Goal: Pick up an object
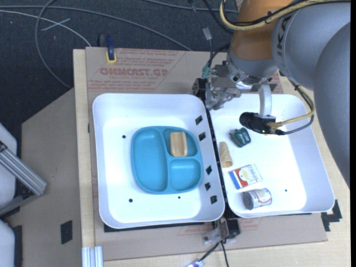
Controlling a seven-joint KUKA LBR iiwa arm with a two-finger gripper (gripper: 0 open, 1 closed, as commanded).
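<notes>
My gripper point(216, 95) hangs over the far left corner of the right bin point(311, 171), close to the divider between the bins. In that bin lie a small dark green object point(241, 137), a tan cork-like cylinder point(225, 154), a red, white and blue packet point(246, 176) and a silver can point(257, 198) on its side. All of them are nearer the camera than the gripper, and none touches it. The left bin point(105, 149) holds a blue divided plate point(158, 166) with a tan block point(178, 143) in its upper right compartment.
A black plug with a yellow cable point(260, 122) dangles from the arm just above the green object. The grey arm and its orange band point(261, 15) cover the far right of the bench. A cardboard sheet point(133, 68) lies behind the bins.
</notes>
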